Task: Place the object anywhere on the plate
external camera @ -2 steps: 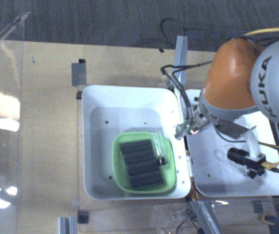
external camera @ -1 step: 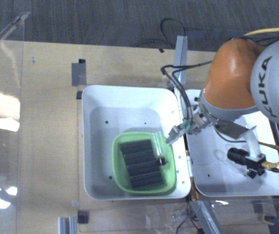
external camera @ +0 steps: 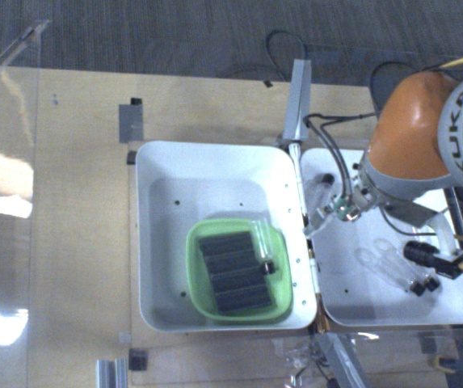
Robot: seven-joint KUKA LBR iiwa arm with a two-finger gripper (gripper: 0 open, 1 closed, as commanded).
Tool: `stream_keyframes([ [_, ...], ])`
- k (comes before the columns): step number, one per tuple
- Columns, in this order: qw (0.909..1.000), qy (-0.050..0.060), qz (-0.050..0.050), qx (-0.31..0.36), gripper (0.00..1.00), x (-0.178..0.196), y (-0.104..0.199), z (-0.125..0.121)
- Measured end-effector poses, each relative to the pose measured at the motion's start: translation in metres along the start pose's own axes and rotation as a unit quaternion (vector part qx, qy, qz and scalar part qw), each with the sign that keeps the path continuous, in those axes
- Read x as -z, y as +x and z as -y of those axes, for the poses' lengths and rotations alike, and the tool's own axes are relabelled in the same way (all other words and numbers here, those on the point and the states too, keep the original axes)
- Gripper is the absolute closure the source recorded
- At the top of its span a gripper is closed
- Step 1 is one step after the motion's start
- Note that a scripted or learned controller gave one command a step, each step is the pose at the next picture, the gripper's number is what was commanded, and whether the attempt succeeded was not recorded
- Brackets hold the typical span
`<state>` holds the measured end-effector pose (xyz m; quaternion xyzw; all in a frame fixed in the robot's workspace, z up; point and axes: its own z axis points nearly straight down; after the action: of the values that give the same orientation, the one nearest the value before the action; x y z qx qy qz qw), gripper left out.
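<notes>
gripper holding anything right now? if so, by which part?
Cannot tell. The arm hangs over the right bin and hides the gripper's tip. A dark object and a clear one lie on the green plate in the left bin.

The arm (external camera: 425, 136) runs off the frame's right edge and covers the upper right bin (external camera: 393, 297), its gripper too buried to read, while clear items lower right stay too faint to name.

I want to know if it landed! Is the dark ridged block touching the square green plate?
Touching. The camera view shows the dark ridged block lying flat inside the square green plate, green rim around it.
</notes>
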<state>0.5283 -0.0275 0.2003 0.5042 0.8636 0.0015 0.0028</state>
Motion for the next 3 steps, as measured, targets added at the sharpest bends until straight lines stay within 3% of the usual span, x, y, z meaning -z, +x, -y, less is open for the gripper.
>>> stream_keyframes([
  [1,1.0,-0.004,0.002,0.002,1.0,0.012,0.0,-0.003],
  [2,0.9939,0.0,-0.001,0.11,1.0,0.008,0.069,0.007],
  [3,0.9939,0.0,-0.001,0.11,0.0,0.008,0.069,0.007],
])
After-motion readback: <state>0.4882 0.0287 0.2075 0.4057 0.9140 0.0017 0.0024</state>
